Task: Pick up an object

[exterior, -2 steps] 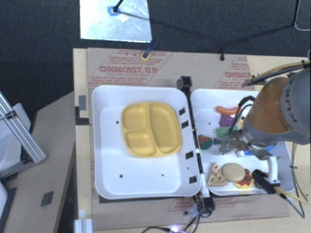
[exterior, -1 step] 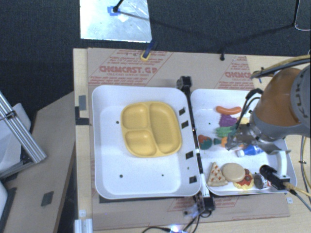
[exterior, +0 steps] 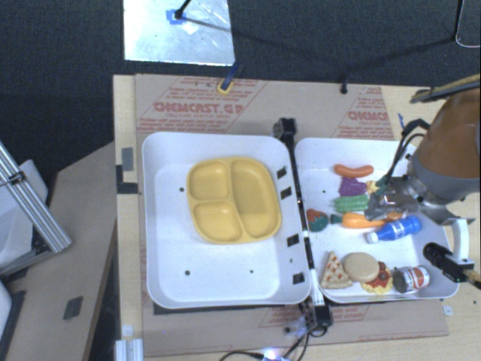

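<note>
The right bin [exterior: 316,156] holds toy food: a hot dog [exterior: 353,171], a purple piece [exterior: 350,187], a green piece [exterior: 350,202], an orange carrot [exterior: 358,219], a dark teal piece [exterior: 317,220], a blue bottle [exterior: 394,229], a pizza slice [exterior: 336,271], a burger [exterior: 362,267] and a small can [exterior: 410,278]. My gripper [exterior: 385,199] hangs low over the middle of this bin, just right of the green piece and above the carrot. The arm's wrist covers the fingers.
The left bin [exterior: 161,224] carries a yellow three-compartment plate [exterior: 231,199]. A black divider with clips [exterior: 294,201] runs between the bins. A metal sheet [exterior: 178,21] lies beyond the bench, and an aluminium rail [exterior: 26,201] stands at the left.
</note>
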Controlling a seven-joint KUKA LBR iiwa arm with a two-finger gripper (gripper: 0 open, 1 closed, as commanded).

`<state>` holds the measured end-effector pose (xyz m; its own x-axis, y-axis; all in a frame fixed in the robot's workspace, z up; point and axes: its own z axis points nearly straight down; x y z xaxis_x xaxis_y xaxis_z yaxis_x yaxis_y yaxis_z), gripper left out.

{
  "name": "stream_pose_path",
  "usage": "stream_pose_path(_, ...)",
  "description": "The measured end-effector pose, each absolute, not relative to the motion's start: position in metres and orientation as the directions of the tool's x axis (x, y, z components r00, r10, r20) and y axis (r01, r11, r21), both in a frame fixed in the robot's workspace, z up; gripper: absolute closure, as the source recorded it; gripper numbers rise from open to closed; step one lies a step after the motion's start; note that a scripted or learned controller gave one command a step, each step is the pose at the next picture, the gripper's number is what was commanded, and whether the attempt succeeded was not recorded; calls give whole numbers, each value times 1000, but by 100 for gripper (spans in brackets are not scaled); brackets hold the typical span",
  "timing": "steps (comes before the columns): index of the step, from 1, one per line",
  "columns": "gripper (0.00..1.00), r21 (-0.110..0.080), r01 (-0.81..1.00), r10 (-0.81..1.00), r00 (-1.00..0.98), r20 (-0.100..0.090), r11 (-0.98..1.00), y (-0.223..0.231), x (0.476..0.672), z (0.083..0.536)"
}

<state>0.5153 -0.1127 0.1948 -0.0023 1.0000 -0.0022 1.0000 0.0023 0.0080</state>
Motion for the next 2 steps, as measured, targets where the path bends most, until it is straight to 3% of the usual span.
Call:
stream_pose_path(1,100,6,1000,1000,-5,-1,5,-113,517,227)
stream_pose_path(2,100,2,1000,1000,-9,2,9,-63,508,232)
